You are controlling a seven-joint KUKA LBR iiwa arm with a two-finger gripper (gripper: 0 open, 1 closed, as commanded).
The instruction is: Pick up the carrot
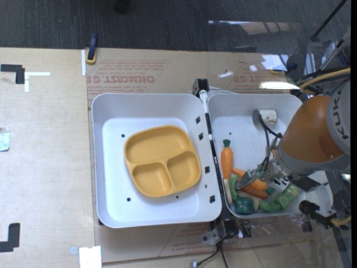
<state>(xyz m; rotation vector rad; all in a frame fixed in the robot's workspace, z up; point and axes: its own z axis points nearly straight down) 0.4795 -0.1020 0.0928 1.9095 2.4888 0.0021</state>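
An orange carrot (226, 159) with a green top lies upright along the left wall of the right bin (245, 113). More orange pieces (254, 188) lie lower right of it, among green toy vegetables (244, 205). My gripper (250, 178) hangs low over that pile, just right of the carrot's lower end, under the orange wrist band (312, 130). Its metal fingers sit amid the pile, and the slant hides what lies between them.
The left bin (111, 166) holds a yellow three-compartment plate (162, 161). A green block (284, 199) lies at the right bin's lower right. A grey-white object (265, 115) rests near the right bin's back wall. The arm covers the bin's right side.
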